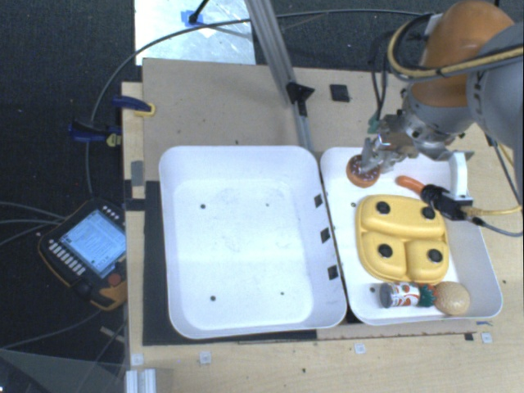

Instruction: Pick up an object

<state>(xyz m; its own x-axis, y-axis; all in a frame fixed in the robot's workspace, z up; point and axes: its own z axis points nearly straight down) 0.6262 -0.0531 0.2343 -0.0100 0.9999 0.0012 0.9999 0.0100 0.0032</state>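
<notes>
Gripper (375,155) sits low over the far left corner of the right bin (489,278), at the end of the grey arm (458,64) with its orange band, which comes in from the right. Its tip meets a small round brown object (360,171) lying at that corner; the two overlap in the camera view, so contact looks likely, but I cannot tell whether the object is actually pinched, nor how wide the gripper stands.

Just to the right of the gripper, an orange carrot-like piece (409,184) lies near the bin's far wall. A large yellow moulded tray (401,236) with round hollows takes up the middle of the same bin. Along the near wall lie a small can on its side (403,295) and a tan, egg-shaped item (451,297), just beside each other. The left bin (241,240) lies alongside the right one.
</notes>
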